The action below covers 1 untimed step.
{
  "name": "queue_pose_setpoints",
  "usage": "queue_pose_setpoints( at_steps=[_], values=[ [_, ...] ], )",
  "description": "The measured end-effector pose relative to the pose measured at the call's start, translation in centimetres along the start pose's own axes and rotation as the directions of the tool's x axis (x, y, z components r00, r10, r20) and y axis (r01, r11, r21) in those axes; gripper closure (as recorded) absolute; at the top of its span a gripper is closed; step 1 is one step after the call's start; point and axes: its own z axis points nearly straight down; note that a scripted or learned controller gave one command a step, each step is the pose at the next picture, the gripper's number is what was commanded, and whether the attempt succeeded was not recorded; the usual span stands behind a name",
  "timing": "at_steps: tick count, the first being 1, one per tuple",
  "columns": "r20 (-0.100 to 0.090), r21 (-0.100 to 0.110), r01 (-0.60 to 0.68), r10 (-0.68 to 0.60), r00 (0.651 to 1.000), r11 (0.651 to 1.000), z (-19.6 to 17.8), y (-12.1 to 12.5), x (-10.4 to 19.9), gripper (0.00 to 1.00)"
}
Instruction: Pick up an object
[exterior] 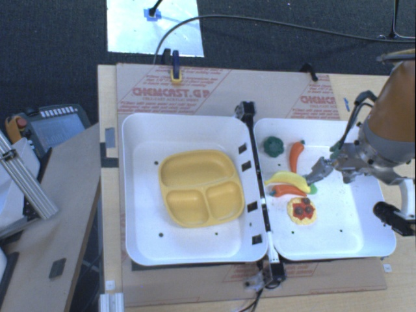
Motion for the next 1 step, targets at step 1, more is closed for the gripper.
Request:
queue_pose_setpoints(
  at_steps=[1],
  values=[
    [0.001,-0.011,0.003,-0.003,1.000,1.000,-0.53,0.22,0.02,0.00]
  ],
)
